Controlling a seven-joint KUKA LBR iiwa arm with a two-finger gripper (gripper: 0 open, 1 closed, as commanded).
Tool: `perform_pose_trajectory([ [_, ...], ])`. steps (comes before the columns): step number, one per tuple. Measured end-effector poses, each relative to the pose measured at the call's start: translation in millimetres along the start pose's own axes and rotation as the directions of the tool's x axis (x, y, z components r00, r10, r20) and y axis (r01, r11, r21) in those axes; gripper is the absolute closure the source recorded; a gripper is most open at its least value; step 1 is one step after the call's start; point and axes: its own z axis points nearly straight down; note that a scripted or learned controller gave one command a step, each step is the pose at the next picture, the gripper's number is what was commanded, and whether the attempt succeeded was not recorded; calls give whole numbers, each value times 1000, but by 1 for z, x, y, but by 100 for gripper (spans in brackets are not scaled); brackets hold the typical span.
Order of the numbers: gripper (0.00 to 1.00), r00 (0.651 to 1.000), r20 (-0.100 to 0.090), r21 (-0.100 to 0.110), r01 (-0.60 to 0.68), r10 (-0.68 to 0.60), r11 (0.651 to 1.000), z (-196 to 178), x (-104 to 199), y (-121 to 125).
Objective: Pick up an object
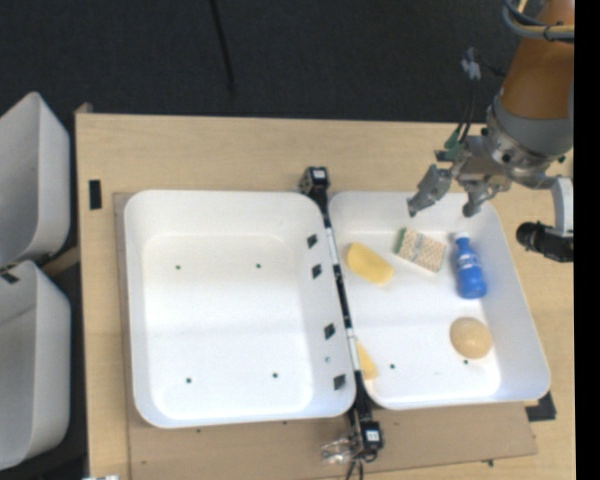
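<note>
My gripper (448, 200) hangs open above the far part of the right bin (510, 368), with nothing between its fingers. Just below it lies a small speckled sponge-like block (423, 249) with a green edge. A blue bottle (468, 267) lies to the right of the block. A yellow banana-shaped piece (369, 264) rests near the bin's left wall. A tan round object (471, 338) sits toward the near right. Another small yellow piece (366, 364) lies against the divider at the near left.
The left bin (225, 303) adjoins the right one along a clipped divider (335, 298). White containers (15, 268) stand off the bench at the left. A black knob (542, 238) sticks out at the right edge.
</note>
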Motion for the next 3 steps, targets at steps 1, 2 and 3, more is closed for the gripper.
perform_pose_trajectory([
  [1, 0, 1000, 0, -8, 1, -1, 1000, 179, 28, 10],
  [2, 0, 1000, 5, -9, -6, 6, 1000, 189, -44, -45],
  [3, 0, 1000, 5, -9, -5, 5, 1000, 190, -70, -129],
])
